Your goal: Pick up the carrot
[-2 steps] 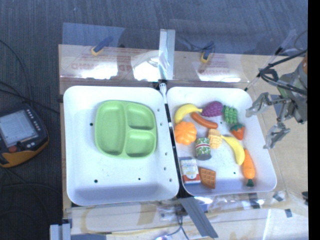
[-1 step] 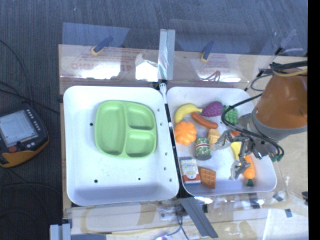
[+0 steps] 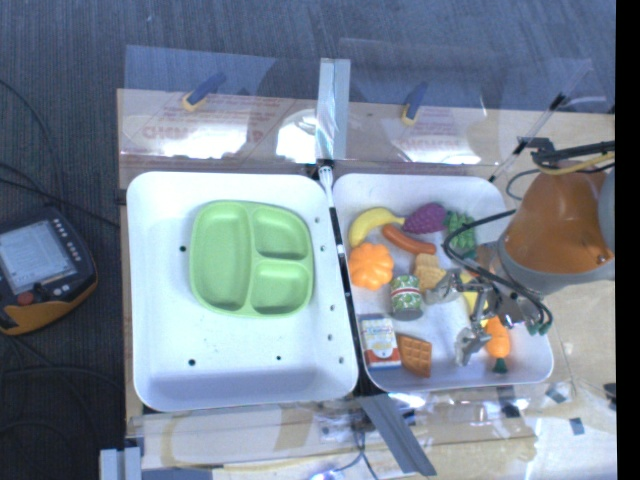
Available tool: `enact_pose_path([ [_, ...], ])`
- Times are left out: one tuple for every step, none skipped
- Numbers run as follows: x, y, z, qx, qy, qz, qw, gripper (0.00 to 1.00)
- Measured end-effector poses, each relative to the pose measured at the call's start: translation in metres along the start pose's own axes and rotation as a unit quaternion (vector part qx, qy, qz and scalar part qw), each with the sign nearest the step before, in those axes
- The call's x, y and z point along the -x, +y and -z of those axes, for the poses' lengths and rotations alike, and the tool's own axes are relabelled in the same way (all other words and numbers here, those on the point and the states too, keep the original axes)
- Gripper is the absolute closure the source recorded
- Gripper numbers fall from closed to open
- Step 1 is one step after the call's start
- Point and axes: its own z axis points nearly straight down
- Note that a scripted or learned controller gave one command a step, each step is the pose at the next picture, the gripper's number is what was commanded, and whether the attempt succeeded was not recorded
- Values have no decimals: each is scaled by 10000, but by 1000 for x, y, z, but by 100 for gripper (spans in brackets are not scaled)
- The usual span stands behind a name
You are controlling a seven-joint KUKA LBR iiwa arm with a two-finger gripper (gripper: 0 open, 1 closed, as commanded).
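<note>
Bright, even light with white glare on the clear sheet (image 3: 300,133) behind the bins (focus slightly soft).

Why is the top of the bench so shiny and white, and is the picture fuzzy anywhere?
In the camera view, light glares off the clear plastic sheet above the bins, washing it white; the gripper and carrot look a bit soft and small, so fine detail there is hard to make out.

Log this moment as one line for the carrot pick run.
task: pick up carrot | tool: low in right bin, beside carrot | carrot: on bin floor, near right corner | green plate: left bin | status: not lifted
</note>
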Motion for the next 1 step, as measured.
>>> enact_pose_path([
  [3, 0, 10, -22, -24, 9, 10000, 100],
])
